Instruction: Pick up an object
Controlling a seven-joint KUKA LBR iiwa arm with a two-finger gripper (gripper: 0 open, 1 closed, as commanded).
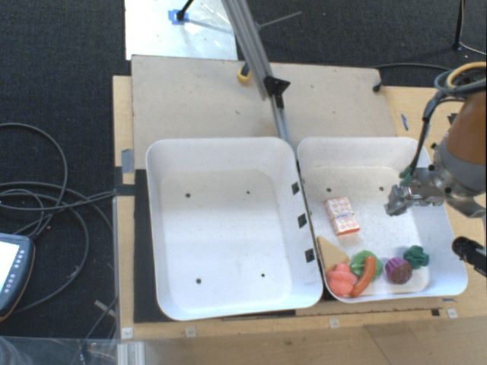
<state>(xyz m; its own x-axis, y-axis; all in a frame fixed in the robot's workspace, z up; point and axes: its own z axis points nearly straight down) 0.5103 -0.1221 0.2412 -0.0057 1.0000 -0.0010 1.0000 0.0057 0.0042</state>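
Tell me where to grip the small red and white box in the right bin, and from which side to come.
Grip the box across its two long sides, coming straight down from above. It lies flat and alone on the right bin's floor, with open floor along both long sides, and its narrow width probably suits a two-finger pinch. The tool is to its right, apart from it.

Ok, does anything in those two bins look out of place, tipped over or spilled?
Nothing looks spilled or damaged. The small carton lies flat in the right bin, and the toy foods are bunched along its near edge: a wedge, carrot, purple piece and green piece. The hand hovers above.
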